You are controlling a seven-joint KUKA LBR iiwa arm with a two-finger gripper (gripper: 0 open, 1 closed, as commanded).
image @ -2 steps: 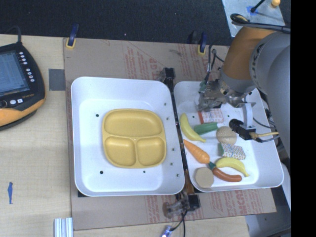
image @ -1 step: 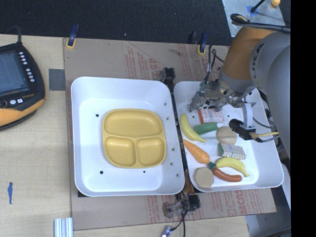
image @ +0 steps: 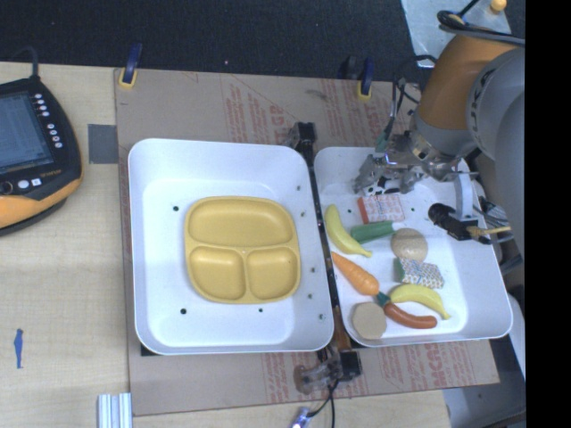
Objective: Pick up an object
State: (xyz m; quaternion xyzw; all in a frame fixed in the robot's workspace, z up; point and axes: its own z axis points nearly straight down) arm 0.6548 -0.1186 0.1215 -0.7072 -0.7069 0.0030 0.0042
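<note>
You'll see the hand [image: 385, 173] low over the right bin's [image: 482, 315] far left corner, just beyond the red-and-white packet [image: 384, 207] — probably its target, lying apart from the banana [image: 344, 233] and carrot [image: 356, 274] — though its grip is unreadable.

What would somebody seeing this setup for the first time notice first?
Most likely the yellow divided tray, alone in the middle of the left bin. Next, the cluster of toy food in the right bin: two bananas, a carrot, a sausage and other pieces. The grey and orange arm reaches in from the right, its gripper low over that bin's far end.
</note>
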